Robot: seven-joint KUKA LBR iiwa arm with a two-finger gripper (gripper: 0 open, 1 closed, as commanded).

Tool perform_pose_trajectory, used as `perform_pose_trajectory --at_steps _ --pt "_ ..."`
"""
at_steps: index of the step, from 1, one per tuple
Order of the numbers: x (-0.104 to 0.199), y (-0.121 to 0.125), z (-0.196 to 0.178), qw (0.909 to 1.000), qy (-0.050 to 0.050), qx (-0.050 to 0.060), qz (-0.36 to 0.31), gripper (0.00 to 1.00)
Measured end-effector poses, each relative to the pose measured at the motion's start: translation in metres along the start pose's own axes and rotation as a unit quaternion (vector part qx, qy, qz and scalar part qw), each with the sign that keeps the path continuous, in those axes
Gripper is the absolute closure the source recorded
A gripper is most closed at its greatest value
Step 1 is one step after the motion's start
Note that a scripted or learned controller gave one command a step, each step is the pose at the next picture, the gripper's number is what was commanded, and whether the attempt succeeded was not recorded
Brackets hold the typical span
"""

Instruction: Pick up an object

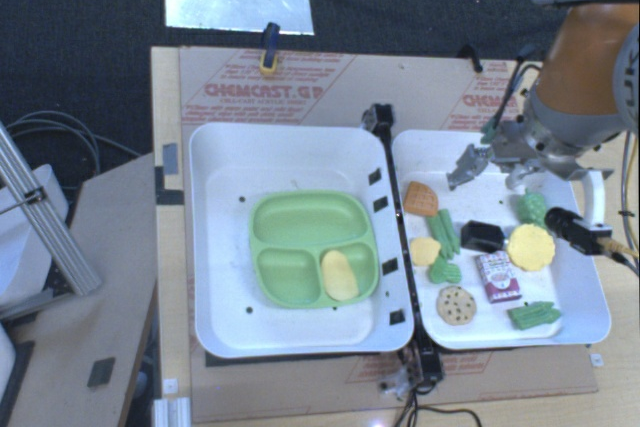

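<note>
Oblique overhead view of the worktop point(300, 75). The gripper point(492, 167) hangs at the upper middle of the right bin point(600, 315), fingers apart and empty. Candidate objects lie below it: a waffle point(421, 199), a black block point(482, 236), a yellow disc point(531, 247), a cookie point(456, 305), a small carton point(497, 276). All look like light, stiff toy food; smooth surfaces may slip. The black block, standing clear of its neighbours, seems best pinched across its short sides.
</note>
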State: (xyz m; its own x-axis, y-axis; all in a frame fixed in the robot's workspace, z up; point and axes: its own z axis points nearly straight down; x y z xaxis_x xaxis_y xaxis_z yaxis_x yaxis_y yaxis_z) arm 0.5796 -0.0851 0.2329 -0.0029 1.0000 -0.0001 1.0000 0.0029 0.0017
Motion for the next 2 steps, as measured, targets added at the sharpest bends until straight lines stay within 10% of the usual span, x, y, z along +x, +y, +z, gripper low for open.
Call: perform_pose_trajectory --at_steps 1,2 --pt "-0.019 -0.066 0.15 1.0 -0.003 -0.003 0.002 0.0" --pt "0.001 -0.013 0.127 1.0 0.0 -0.003 -0.001 0.0"
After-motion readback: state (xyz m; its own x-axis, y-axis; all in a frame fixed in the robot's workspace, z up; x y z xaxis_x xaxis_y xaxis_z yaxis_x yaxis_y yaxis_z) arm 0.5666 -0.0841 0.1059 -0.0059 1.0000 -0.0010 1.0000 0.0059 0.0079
